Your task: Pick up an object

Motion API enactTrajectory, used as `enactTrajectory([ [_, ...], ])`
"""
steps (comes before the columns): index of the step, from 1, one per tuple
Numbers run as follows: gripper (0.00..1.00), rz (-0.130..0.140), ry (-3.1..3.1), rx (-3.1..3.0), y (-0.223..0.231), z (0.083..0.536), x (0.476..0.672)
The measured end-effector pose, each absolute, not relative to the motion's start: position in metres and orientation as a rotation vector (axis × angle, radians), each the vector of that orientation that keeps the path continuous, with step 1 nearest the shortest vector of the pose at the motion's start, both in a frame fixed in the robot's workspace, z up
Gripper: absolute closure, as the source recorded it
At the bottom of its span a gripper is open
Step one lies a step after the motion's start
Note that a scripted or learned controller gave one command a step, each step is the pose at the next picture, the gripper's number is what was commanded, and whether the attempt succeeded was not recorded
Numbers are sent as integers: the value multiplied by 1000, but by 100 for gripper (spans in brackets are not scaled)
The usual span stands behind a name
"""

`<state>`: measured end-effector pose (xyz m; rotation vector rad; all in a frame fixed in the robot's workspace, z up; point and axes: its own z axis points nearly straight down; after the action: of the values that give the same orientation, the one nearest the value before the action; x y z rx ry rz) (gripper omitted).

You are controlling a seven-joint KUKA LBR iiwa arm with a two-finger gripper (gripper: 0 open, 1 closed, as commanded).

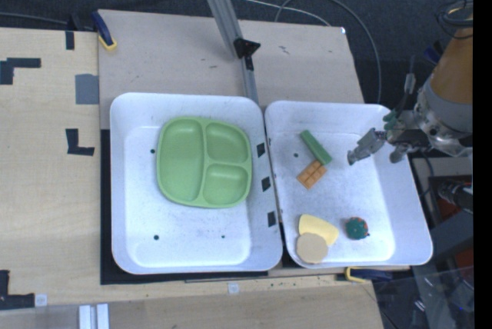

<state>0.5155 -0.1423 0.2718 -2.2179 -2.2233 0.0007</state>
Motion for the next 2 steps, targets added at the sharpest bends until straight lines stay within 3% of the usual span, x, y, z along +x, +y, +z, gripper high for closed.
enactTrajectory([
  [1,0,1,-2223,-2218,-142,272,515],
  [2,0,8,-2218,-2216,-143,207,514],
])
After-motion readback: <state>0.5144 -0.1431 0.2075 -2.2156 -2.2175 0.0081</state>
